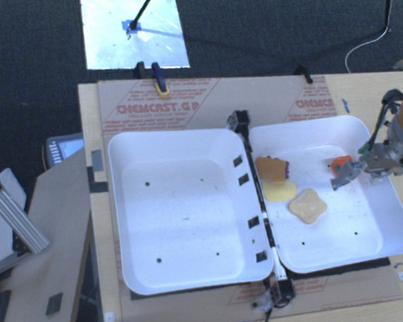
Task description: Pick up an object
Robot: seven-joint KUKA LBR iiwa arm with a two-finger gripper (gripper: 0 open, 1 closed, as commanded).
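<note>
Three objects lie in the right bin (384, 236) near its left wall: a brown-orange block with a purple edge (272, 167), a flat yellow piece (280, 191) just below it, and a beige, cookie-like piece (307, 206) further toward the front. My gripper (343, 173) reaches in from the right and sits low over the bin's right half, well right of those three. A small orange thing (339, 161) shows at the gripper's tip; whether it is held is unclear.
The left bin (121, 198) stands beside the right one, joined along a black-clipped divider (257, 208). Both rest on a cardboard sheet (183, 106) on the bench. A shiny plate (134, 30) lies behind, and a cable (369, 39) runs at the far right.
</note>
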